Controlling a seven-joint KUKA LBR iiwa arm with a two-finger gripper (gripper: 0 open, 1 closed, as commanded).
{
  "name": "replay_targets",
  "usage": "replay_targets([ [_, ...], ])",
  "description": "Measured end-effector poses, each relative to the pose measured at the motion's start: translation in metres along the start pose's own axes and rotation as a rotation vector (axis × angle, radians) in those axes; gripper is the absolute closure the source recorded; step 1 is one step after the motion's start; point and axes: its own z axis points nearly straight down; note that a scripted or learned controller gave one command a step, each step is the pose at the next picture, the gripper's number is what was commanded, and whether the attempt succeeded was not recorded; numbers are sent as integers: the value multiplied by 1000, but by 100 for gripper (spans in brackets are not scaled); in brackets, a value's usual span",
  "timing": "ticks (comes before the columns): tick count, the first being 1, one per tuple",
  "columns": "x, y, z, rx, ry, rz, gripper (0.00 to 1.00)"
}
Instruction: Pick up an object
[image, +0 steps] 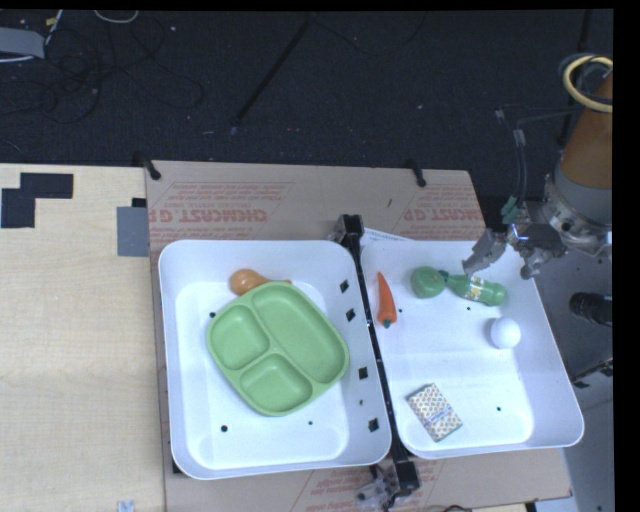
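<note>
In the right bin (545, 400) lie a green bottle-shaped toy (455, 285), a white ball (504, 333), an orange carrot (385, 298) by the left wall, and a small patterned box (434, 411) near the front. My gripper (506, 258) hangs over the bin's far right corner, just above and right of the green toy. Its two fingers stand spread, open, with nothing between them.
The left bin (185, 420) holds a green divided plate (277, 347) and an orange object (247, 281) half tucked behind the plate's far edge. A black divider (362, 340) runs between the bins. Cardboard lies under both.
</note>
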Motion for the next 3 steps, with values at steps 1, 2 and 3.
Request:
replay_targets([
  [1,0,2,-7,-11,-1,-2,0],
  [2,-3,-5,54,-6,-1,-1,0],
  [3,4,2,104,-6,0,-3,0],
])
